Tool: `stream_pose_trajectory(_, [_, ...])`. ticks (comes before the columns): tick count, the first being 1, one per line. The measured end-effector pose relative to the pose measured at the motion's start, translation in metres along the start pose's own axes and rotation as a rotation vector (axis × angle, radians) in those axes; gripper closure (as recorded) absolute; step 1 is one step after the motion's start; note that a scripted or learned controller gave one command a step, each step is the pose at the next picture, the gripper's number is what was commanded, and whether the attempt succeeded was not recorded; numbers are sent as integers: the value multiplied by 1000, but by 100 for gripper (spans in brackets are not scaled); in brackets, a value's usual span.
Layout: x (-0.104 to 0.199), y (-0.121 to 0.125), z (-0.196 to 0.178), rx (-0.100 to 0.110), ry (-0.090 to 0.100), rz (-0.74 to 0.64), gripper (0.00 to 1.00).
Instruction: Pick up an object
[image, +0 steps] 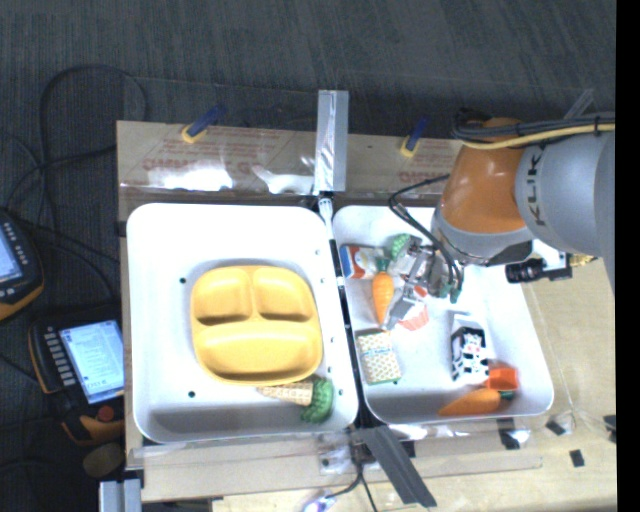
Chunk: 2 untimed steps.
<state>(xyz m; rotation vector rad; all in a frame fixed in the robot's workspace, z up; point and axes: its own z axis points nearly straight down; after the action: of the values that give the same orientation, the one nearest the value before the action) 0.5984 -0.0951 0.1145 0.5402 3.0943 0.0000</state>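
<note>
The gripper (418, 290) hangs over the right bin (530, 345), near its back left corner, just beside a toy carrot (383, 295). Its fingers appear narrowly spread with nothing between them, though clutter blurs this. A yellow tray (256, 320) fills the left bin (160, 300).

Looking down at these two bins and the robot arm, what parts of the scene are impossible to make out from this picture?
- Gripper, camera view: too small and cluttered to tell whether it is open or shut, or whether it holds anything.
- Right bin, top right corner: hidden under the arm's orange band.
- Items beside the toy carrot: overlapping, too small to name.
- Green toy in the left bin: partly tucked under the yellow tray.
</note>
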Motion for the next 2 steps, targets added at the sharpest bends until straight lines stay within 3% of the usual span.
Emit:
stream_pose_trajectory(1, [-38,14,25,1,-9,-23,0])
stream_pose_trajectory(2, [-47,16,26,-4,-8,64,0])
